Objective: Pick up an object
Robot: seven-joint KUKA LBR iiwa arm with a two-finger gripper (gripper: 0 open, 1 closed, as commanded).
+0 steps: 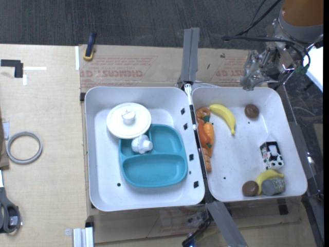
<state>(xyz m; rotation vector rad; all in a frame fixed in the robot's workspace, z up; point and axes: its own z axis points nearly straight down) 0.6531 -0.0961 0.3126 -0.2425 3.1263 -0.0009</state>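
- The arm (303, 4) comes in at the top right, with its orange band near the picture's edge.
- The gripper (255, 72) hangs above the far rim of the right bin (288, 117), near its back corner. Nothing is between its fingers that I can see.
- I cannot tell if the jaws are apart or together; cables and metal parts make this area unclear.
- In the right bin, a banana (224, 116) lies near the back, just beside an orange carrot toy (205, 133) that lies along the left wall.
- A brown ball (251, 111) rests near the back of this bin, closest to the gripper but apart from it.
- A small black and white box (271, 155) stands near the right wall.
- At the front of the bin there is a second brown ball (250, 188), touching a yellow and grey thing (271, 182) that I cannot identify.
- In the left bin (97, 153) lies a blue tray (159, 163) with compartments.
- A white lid (128, 120) overlaps the tray's back left corner, and a small white piece (141, 145) sits on the tray just in front of it.
- On the bench to the left, well apart from the bins, lies a grey ring (23, 147).
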